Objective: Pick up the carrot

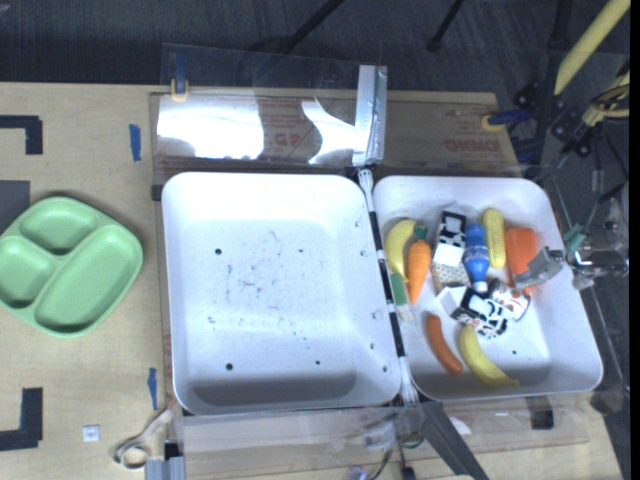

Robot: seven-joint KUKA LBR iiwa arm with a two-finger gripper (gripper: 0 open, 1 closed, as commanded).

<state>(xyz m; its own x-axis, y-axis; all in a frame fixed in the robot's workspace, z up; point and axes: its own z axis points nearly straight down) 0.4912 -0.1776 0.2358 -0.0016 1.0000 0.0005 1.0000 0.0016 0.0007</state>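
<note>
**Carrot lies in the right bin, tool at the bin's 3 o'clock rim**

The carrot (418, 268) lies in the right bin (570, 353), toward its 9 o'clock side, touching a yellow banana (399, 243) at its 10 o'clock. Just at the carrot's 3 o'clock sits a white box (448, 264), then a blue bottle (476, 255). A second banana (483, 357) lies at the bin's 6 o'clock, beside a red sausage-like piece (441, 343). An orange block (521, 250) rests near the bin's 3 o'clock side. The tool (545, 265) hangs over that same rim, well apart from the carrot; whether it is released or clenched cannot be told. The left bin (265, 288) sits just beside. A green divided plate (66, 264) rests on the counter (60, 408) at far 9 o'clock.
</note>
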